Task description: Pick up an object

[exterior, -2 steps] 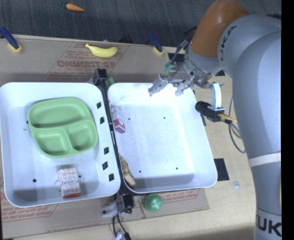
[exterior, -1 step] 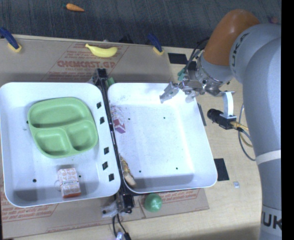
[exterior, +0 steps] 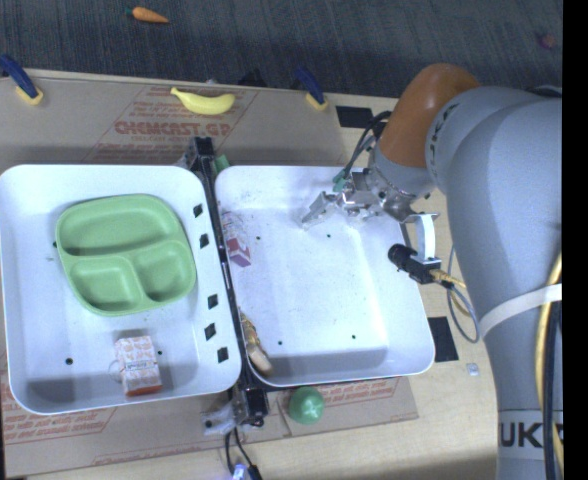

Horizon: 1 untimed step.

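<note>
My gripper is low over the upper middle of the right bin, at the end of the grey arm with the orange band. No object shows at its tip. A small red and white packet lies against the right bin's left wall, to the left of the gripper. A tan object rests in that bin's near left corner. In the left bin lie a green divided tray and a small orange and white carton.
A yellow banana lies on the cardboard behind the bins. A green ball sits on the bench in front of the right bin. Blue clamps hold the cardboard's far edge. An orange item lies on the floor.
</note>
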Tool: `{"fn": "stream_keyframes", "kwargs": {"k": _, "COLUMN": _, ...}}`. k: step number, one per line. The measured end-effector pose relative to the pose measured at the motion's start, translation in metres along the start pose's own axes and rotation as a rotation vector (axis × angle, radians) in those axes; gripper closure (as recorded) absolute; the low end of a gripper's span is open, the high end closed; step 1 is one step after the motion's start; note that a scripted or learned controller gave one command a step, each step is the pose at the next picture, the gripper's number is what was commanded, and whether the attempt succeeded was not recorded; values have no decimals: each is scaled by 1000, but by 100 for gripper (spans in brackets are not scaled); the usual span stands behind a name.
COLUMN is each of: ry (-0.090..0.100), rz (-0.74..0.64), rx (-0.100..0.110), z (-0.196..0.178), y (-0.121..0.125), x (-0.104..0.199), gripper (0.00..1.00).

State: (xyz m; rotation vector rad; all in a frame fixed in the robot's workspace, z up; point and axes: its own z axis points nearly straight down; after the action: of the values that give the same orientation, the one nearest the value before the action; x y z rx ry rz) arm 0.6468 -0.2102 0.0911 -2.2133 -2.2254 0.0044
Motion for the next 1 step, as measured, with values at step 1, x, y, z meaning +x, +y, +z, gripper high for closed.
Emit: {"fn": "stream_keyframes", "kwargs": {"k": 1, "ry": -1, "rz": 0, "rx": -3, "z": -49, "y": -51, "x": 0, "gripper": 0}}
